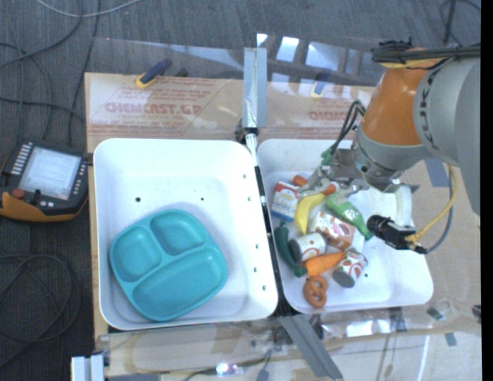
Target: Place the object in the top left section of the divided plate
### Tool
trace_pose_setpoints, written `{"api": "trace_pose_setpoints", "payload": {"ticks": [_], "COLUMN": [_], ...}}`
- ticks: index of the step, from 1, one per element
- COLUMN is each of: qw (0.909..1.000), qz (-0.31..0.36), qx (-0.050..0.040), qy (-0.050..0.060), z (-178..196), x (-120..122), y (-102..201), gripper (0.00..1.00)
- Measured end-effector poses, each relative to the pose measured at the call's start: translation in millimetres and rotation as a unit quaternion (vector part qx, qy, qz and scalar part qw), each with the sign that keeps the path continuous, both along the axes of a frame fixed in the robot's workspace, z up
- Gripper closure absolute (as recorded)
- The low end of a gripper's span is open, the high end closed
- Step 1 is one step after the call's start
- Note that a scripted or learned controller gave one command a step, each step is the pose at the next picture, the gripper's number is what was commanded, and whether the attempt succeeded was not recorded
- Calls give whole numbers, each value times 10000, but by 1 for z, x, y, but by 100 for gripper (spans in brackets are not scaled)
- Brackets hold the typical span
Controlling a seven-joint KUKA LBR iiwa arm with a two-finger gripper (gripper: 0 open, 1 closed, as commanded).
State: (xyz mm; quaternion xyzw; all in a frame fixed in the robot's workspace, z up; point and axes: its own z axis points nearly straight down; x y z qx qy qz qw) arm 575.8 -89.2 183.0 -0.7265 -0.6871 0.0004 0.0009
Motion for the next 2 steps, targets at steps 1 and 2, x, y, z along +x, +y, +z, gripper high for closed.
{"api": "trace_pose_setpoints", "payload": {"ticks": [1, 2], "qw": [9995, 9937], "qz": [316, 1116], "qx": [-5, -2], "qy": [16, 22], "z": [-1, -23], "x": [-78, -94], "y": [135, 203], "gripper": [100, 100]}}
